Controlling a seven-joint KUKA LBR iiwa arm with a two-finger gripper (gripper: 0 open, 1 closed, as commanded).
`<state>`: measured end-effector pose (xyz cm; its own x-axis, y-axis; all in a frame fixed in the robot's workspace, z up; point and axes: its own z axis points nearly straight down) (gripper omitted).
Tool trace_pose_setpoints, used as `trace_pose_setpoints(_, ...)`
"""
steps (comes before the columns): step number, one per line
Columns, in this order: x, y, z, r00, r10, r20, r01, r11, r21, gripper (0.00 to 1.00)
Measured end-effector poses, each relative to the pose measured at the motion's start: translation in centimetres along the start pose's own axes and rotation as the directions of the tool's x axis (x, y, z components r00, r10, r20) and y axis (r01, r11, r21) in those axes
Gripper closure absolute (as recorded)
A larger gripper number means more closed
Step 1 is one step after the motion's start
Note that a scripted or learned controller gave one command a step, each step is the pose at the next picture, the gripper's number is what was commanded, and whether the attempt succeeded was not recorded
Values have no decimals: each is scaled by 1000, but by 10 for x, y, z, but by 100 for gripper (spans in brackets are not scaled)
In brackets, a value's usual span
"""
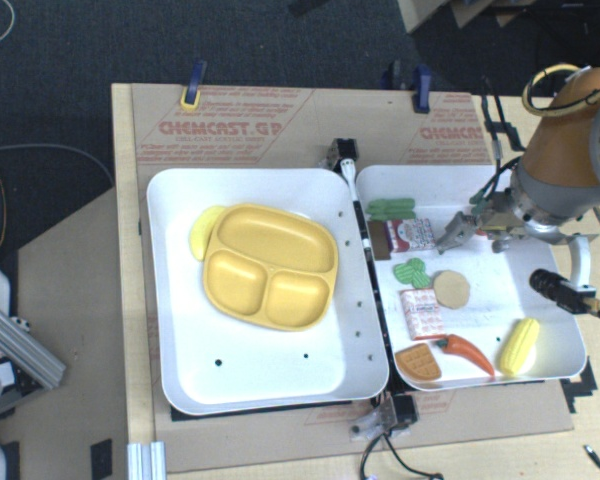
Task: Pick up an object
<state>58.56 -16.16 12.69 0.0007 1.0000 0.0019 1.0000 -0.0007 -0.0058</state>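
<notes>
The end effector (467,230) hangs open over the right bin (570,363) (nothing picked yet), and should next drop onto a toy.

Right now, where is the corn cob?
The corn cob lies in the right bin, near its front right corner, just right of the orange-red chili pepper.

I read "CHEMCAST GP" in red on the brown protective sheet (230,126) behind the left bin, repeated at right, partly cut off. Print on the small packets (420,314) is too small to read.
</notes>
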Motion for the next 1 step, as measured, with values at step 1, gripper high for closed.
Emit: trace_pose_setpoints(1, 1, -1, 45, 1000, -1, 0, 1, 1000, 0, 0)
